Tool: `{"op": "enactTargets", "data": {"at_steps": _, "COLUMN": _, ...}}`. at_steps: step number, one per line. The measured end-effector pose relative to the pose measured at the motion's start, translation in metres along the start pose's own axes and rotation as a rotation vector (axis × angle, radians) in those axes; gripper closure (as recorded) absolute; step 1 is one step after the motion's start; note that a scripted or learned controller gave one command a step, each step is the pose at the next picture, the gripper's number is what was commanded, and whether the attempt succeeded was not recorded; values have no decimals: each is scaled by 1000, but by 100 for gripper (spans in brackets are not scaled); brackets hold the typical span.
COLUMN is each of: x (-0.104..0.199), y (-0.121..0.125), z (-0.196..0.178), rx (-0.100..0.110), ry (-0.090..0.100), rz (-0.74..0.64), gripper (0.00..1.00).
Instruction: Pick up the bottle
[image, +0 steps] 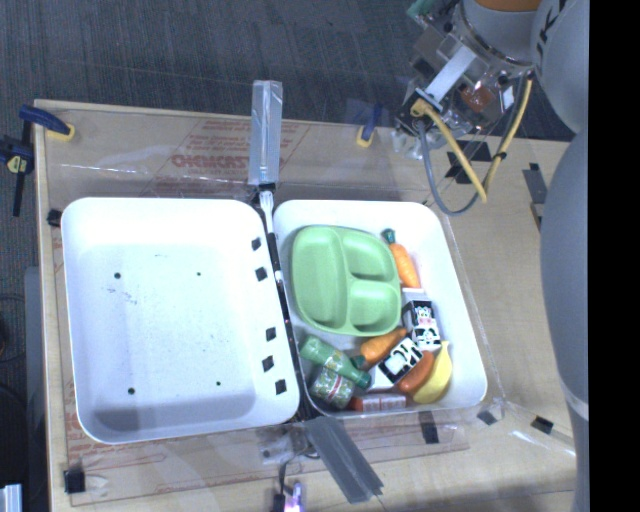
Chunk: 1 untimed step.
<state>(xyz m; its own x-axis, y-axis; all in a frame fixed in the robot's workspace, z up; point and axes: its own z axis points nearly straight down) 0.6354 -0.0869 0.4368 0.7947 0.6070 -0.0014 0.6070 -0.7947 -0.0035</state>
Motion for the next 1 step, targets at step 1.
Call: {"op": "enactTargets", "data": {"at_steps": 1, "x": 64, "y": -73, "z": -4, "rx": 0, "ry": -2, "rz": 86, "gripper": 100}}
